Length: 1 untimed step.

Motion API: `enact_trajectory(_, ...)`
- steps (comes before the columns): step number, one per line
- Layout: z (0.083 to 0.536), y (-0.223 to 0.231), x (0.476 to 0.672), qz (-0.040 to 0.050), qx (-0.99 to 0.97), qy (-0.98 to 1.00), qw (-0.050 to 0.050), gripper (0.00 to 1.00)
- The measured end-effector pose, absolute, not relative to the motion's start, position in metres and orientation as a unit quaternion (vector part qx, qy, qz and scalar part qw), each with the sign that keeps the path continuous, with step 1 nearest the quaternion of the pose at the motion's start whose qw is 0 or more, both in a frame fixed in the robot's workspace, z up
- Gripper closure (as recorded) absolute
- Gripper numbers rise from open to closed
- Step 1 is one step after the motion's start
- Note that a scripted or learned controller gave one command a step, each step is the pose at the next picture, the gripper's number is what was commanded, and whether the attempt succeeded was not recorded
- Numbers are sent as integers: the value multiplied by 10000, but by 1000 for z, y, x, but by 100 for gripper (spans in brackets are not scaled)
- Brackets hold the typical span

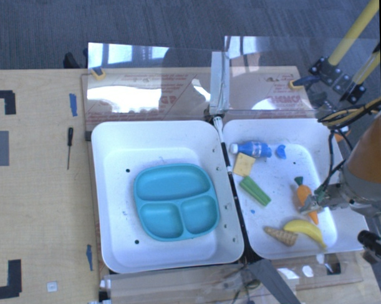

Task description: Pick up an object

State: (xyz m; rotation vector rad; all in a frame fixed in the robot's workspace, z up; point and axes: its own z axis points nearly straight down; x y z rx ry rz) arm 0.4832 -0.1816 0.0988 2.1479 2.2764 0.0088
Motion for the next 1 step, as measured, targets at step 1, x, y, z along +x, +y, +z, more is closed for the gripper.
enact_trajectory(1, 200, -114, 515, 37, 7193, 6947, 27, 100)
